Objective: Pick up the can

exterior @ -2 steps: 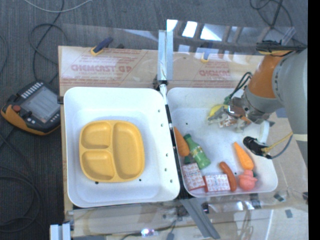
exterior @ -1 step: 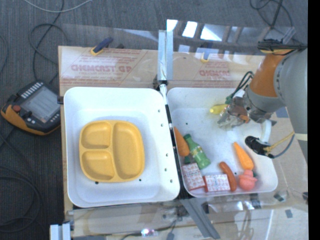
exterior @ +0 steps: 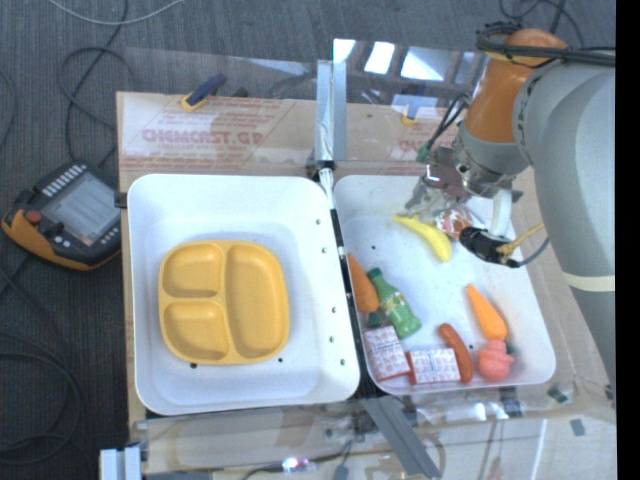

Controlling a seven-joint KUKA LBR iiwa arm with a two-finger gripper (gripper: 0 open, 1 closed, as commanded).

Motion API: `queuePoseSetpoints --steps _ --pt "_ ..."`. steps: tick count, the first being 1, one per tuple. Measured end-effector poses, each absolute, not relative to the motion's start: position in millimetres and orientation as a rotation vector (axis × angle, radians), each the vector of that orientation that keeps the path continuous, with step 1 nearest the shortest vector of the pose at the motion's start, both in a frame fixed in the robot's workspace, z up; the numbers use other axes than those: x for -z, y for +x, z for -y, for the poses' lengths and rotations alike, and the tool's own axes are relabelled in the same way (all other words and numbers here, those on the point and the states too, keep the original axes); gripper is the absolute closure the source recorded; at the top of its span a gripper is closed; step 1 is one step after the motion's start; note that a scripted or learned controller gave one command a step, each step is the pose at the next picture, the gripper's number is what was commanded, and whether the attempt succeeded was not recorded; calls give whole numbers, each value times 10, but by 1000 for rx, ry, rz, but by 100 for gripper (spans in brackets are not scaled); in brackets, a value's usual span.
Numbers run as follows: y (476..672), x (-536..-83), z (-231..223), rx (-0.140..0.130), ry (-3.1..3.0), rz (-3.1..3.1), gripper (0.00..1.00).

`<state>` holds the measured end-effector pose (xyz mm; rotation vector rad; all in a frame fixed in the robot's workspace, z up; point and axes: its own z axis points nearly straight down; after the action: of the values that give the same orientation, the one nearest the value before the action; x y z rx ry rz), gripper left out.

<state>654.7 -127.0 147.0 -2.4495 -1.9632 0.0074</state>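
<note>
Can (exterior: 459, 222) at right bin's (exterior: 540, 318) 12 o'clock end, partly hidden under gripper (exterior: 440, 196); grip state cannot tell; banana (exterior: 426, 235) touching at can's 8 o'clock; carrot (exterior: 486, 311) at its 5; green bottle (exterior: 394, 306), second carrot (exterior: 362, 284) toward 7; yellow tray (exterior: 224, 301) in left bin (exterior: 160, 203).

Can (exterior: 459, 224): small, reddish-brown with pale markings, partly hidden; pose unreadable. Lies at 12 o'clock in right bin (exterior: 543, 320), just beside banana (exterior: 428, 236), at its 2 o'clock.
</note>
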Motion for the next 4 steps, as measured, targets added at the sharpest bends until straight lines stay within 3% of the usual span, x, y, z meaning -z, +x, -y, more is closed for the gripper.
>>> queuePoseSetpoints --steps 1,2,3,4 --pt "6543 -1468 1277 -10 -2451 1962 0" --pt "6449 -881 1055 3 -2670 1665 0" --pt "5776 -892 1201 13 -2587 1800 0" --pt "5780 -958 1212 9 -2583 1801 100"
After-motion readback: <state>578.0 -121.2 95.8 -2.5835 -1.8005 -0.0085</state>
